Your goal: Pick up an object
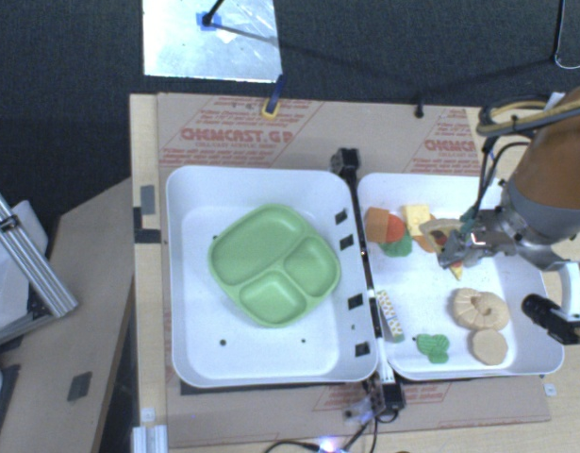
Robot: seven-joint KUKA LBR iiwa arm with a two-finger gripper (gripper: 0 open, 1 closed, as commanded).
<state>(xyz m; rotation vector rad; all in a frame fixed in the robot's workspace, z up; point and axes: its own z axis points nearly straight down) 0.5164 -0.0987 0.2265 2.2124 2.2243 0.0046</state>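
Low over the right bin (527, 361), the arm (554, 173) reaches in from the right with its orange band above the grey wrist, and the gripper (456, 250) sits down among the toy food at the bin's far-middle part. Whether the tool is released or clenched cannot be told, since its tip is a dark blur against the items under it. Just left of the tip lies a cluster: an orange and red piece (383, 225) with a green piece (397, 247) touching its near side, and a pale yellow block (418, 218) just beside them toward the far wall. A small yellow bit (456, 273) shows right at the near edge of the tip. Nearer in the same bin, a tan ring-shaped pastry (478, 308) lies against a beige round piece (488, 346), and a small green item (433, 347) rests near the bin's near-left corner. A pale strip (390, 314) lies along the divider between the bins. Bare white floor remains between the cluster and the pastry, and along the far wall of the right bin. The left bin (190, 253) holds a green sectioned plate (273, 264), well apart from the arm, with open floor all round it. Beyond the bins, a silvery sheet (211, 28) lies on the dark floor.
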